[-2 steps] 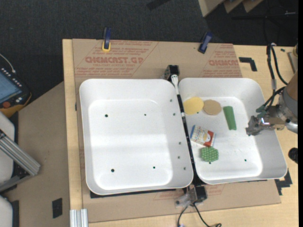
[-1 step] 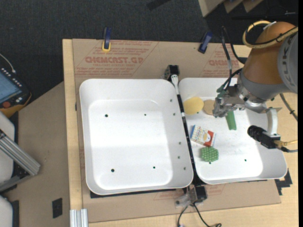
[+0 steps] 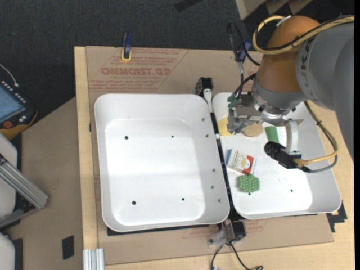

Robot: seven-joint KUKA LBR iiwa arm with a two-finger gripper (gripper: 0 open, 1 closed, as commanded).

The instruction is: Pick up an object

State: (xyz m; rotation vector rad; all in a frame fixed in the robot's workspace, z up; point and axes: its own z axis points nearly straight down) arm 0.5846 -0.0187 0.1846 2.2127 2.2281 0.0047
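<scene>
Looming closest to the lens, the grey arm (image 3: 332,55) comes in from the right, its orange band (image 3: 287,44) sitting up and to the right of the small red, white and blue box (image 3: 241,162), and that box is our marker for everything here. Now across from the left: the brown desk (image 3: 84,207) carries a cardboard sheet (image 3: 140,66) with red lettering, far up and left of the box. Next, the left bin (image 3: 152,162), white floor with a few dark dots, lies well left of the box, its right wall near the box's left edge. On to the right bin (image 3: 292,179), where the box lies flat by the left wall. A pale yellow disc (image 3: 225,127) sits above and slightly left of the box, close to that same wall. Right beside the disc, directly above the box, the end effector (image 3: 244,120) is down low in the bin; whether it is apart, together or clamped on something, I cannot tell from this angle. Just below the box, a touch to its right, there's a green knobbly ball (image 3: 248,183), near it but not touching. A tan round piece (image 3: 254,131) peeks out above and right of the box, partly under the end effector. Further right again, a small green piece (image 3: 271,134) lies above and right of the box.
</scene>
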